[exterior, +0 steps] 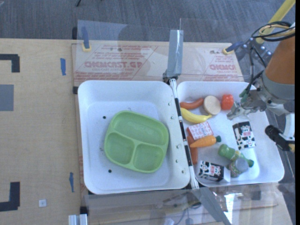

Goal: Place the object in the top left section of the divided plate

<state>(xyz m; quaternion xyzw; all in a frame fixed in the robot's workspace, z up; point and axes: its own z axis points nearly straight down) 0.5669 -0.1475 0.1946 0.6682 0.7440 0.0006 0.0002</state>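
Two white bins sit side by side below me. Nearest the camera in the right bin (276, 170) I see a black-and-white carton (210, 170) and a green bottle (234, 158) lying down. Further in lie a carrot (203, 142), a red-and-white packet (200, 131) and a cow-print carton (243, 135). Beyond them are a banana (195, 116), a sausage (192, 103), a round tan piece (211, 104) and a small red piece (227, 101). The left bin (89, 102) holds the green divided plate (136, 141), its sections bare. My gripper (236, 112) hangs over the right bin beside the red piece, holding nothing I can see; whether its claw is apart or together, I cannot tell.
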